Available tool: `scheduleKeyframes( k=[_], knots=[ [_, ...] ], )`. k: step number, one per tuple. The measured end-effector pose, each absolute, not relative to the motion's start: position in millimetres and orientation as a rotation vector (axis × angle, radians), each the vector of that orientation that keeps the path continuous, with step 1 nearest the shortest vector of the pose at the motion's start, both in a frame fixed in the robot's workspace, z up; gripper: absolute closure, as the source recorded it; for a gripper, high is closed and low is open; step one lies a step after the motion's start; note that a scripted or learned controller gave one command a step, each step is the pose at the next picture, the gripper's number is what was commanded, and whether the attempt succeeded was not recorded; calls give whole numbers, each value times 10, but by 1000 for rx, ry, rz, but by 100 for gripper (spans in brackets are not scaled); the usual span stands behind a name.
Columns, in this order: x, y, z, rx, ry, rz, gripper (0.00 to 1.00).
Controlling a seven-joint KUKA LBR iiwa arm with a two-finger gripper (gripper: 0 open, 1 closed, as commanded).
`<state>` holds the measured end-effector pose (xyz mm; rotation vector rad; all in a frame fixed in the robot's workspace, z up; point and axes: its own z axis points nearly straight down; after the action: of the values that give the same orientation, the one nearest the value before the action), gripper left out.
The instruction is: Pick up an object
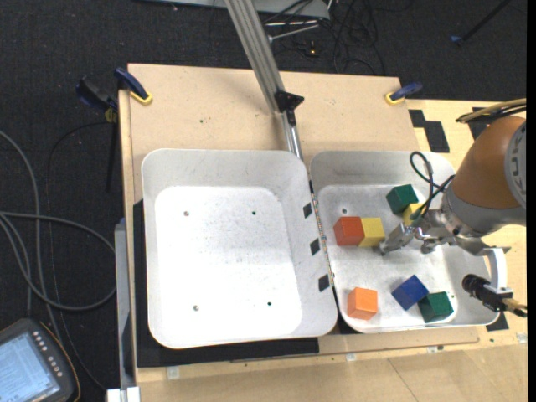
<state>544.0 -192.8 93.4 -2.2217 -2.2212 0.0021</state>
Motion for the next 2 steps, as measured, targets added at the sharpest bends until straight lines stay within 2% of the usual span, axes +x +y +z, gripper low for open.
scheduleKeyframes(
  k=[1,2],
  knots=[
    [5446,-1934,1054,-2224,-2222,0,100],
    [5546,-1932,1651,-2223,-2229,-5,100]
  ],
)
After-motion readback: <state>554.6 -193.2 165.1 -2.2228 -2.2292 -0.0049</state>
